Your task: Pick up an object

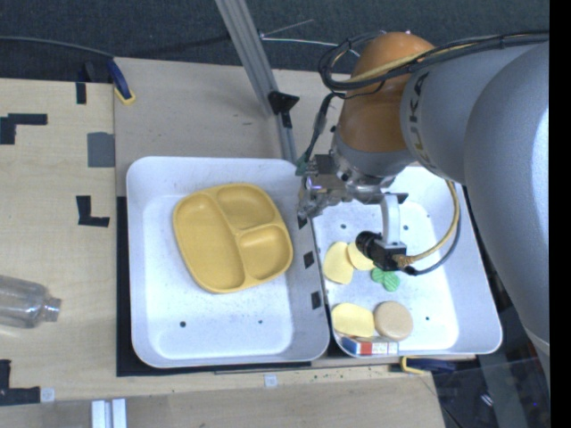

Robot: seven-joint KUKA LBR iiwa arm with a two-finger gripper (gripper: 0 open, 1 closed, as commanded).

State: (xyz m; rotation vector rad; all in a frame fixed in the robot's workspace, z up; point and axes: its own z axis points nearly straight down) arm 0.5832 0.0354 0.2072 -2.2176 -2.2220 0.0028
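Presently, jaws: hovering over the bins' shared wall (312,328); spread impossible to tell
Yellow sectioned plate (234,236): lying in the view's left-hand bin (214,324)

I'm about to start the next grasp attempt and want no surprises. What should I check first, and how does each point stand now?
1. Gripper over the right bin: ok, at its far left corner, by the divider.
2. Gripper free of load: cannot tell.
3. Targets available: ok, pale yellow discs, green piece and tan round piece lie in the right bin.
4. Gripper directly above a target: not ok, the items lie nearer the bin's front.
5. Yellow divided plate lying flat in the left bin: ok.
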